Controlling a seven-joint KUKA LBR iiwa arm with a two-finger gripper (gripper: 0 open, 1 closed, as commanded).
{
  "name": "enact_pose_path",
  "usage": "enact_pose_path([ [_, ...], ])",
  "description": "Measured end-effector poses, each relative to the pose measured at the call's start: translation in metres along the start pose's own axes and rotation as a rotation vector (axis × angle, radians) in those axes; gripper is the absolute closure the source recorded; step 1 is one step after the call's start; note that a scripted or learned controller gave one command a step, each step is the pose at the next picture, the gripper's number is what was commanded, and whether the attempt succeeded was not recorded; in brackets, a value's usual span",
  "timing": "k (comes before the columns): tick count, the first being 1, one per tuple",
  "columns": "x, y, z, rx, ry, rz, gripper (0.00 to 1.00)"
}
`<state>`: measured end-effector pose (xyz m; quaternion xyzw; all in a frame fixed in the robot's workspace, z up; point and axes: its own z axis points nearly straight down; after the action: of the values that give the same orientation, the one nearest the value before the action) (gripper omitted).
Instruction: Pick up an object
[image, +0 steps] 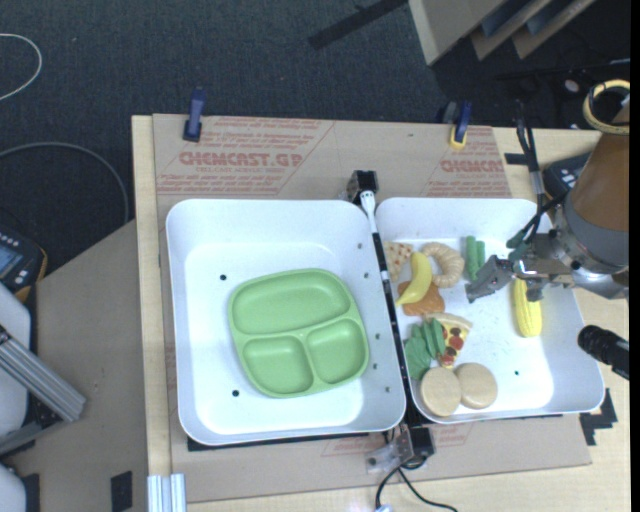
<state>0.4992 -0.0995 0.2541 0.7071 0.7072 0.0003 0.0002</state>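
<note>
The right bin (563, 372) holds toy food: a yellow banana (420, 277) on an orange piece (430, 300), a pale ring-shaped pastry (446, 262), a green pod (472, 249), a yellow corn cob (527, 309), a pizza slice (456, 335), green leaves (424, 343) and two round tan biscuits (441, 392). My gripper (487, 277) hangs over this bin's middle, between the pastry and the corn cob, just below the green pod. I see nothing held in it.
The left bin (200, 300) contains a green divided plate (297, 330). A black bar (378, 262) runs between the two bins. A blue clamp (194, 115) and a yellow clamp (460, 130) grip the board's far edge.
</note>
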Motion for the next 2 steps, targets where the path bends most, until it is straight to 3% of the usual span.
enact_pose_path([
  [1,-0.007,-0.022,0.133,0.007,0.002,0.003,0.0],
  [2,-0.087,-0.019,-0.026,-0.015,-0.009,0.007,0.0],
])
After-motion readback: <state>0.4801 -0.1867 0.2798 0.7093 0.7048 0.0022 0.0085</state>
